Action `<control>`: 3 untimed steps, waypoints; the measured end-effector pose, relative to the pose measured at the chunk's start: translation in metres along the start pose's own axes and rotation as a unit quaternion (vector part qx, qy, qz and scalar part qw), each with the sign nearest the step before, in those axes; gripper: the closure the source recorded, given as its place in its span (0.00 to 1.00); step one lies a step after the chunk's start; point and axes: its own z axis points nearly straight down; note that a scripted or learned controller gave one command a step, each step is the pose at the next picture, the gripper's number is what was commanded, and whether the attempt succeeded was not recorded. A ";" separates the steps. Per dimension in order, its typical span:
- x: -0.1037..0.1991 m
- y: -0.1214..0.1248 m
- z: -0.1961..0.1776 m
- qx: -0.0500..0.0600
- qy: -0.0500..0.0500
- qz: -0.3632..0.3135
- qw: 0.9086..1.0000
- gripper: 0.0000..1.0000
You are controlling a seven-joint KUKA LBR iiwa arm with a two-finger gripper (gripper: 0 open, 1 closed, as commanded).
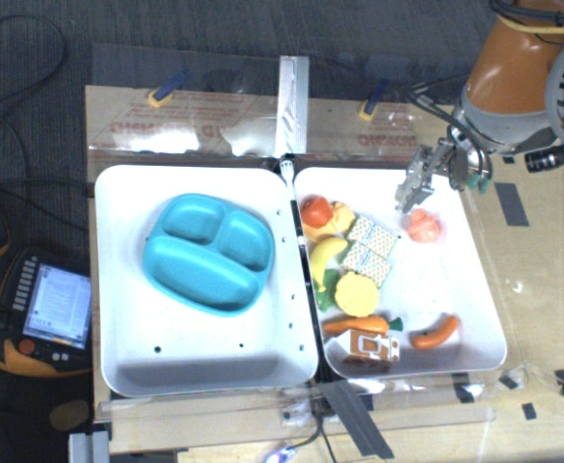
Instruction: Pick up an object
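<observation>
Down by the right bin's (pixel 484 297) front edge toys crowd, while the gripper (pixel 413 193), empty and parted, hovers near its back edge beside the pink ball (pixel 423 226), needing descent.

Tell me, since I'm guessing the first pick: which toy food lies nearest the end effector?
The pink round piece, alone near the right bin's far edge, just below the end effector; the other foods cluster by the divider.

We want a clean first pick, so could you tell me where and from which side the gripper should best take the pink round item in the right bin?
Grip the pink round item across its middle, coming straight down. It lies alone on bare bin floor, apart from the pile, and the gripper is already just above it.
</observation>
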 end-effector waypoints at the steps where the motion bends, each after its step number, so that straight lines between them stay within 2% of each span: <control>1: 0.022 -0.022 0.026 0.001 0.001 0.003 1.000 1.00; 2: 0.062 -0.061 0.028 0.001 0.001 0.025 1.000 1.00; 3: 0.084 -0.056 0.136 -0.001 -0.003 0.291 0.957 1.00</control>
